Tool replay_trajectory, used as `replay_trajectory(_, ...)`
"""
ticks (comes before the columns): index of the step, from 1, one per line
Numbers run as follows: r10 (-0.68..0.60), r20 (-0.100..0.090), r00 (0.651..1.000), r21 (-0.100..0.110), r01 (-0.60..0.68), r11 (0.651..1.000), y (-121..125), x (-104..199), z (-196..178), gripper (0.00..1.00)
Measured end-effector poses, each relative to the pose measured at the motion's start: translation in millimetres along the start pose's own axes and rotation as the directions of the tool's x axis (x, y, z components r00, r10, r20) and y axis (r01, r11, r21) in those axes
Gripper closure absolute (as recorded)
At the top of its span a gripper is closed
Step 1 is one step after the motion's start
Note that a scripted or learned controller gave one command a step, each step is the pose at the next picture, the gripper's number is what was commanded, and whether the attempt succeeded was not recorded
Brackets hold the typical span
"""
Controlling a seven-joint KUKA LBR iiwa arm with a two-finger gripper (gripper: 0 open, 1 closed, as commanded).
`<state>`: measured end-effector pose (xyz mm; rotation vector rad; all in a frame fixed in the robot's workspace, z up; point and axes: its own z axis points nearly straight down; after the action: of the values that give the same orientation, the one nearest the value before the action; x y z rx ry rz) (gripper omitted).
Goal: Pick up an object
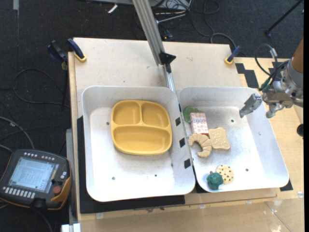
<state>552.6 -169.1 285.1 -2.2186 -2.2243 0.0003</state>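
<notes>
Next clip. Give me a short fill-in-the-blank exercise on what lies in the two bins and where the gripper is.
1. The yellow divided tray lies in the ____ bin.
2. The tray has ____ compartments.
3. The gripper hangs over the ____ bin's far right corner.
4. The cookie touches a ____ toy.

Missing words: left; three; right; green

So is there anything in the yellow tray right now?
No, the yellow tray shows bare compartments; the food items lie in the right bin.

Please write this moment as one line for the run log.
end effector: open, above right bin far edge, holds nothing | food toys near divider: croissant, cookie | yellow tray in left bin
</notes>
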Motion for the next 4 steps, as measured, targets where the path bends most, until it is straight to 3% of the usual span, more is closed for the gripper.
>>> replay_trajectory(1,0.0,0.0,1.0,0.0,0.0,1.0,0,0,0,0.0)
replay_trajectory(4,0.003,-0.001,1.0,0.005,-0.003,1.0,-2,7,155,0.0)
